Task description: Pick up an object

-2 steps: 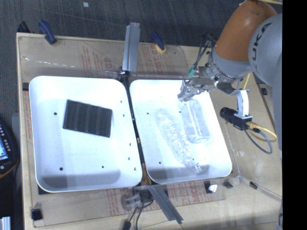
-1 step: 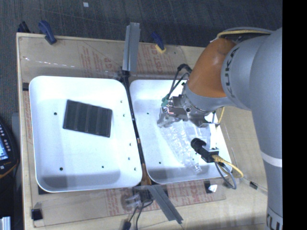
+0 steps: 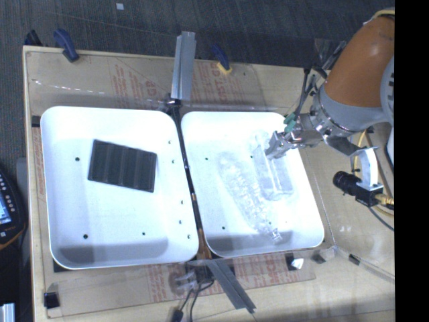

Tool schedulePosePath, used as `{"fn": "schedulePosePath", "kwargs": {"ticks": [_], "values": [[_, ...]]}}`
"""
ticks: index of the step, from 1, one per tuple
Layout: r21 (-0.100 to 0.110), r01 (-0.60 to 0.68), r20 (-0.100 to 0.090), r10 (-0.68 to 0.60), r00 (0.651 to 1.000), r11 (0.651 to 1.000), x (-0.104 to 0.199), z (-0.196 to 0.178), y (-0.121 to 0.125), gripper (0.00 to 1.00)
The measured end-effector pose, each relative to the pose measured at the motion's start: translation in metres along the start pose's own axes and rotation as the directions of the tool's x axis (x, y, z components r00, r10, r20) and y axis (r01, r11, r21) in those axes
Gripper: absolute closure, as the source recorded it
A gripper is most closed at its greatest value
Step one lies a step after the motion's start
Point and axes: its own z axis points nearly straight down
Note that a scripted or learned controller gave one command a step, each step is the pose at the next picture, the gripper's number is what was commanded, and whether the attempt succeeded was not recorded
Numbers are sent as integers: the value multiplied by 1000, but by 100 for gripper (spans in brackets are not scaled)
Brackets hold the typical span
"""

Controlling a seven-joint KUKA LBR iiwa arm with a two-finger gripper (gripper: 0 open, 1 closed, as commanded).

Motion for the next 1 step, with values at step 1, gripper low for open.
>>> {"fn": "schedulePosePath", "kwargs": {"ticks": [1], "values": [[4, -77, -2, 77, 997, 997, -44, 38, -9, 100]]}}
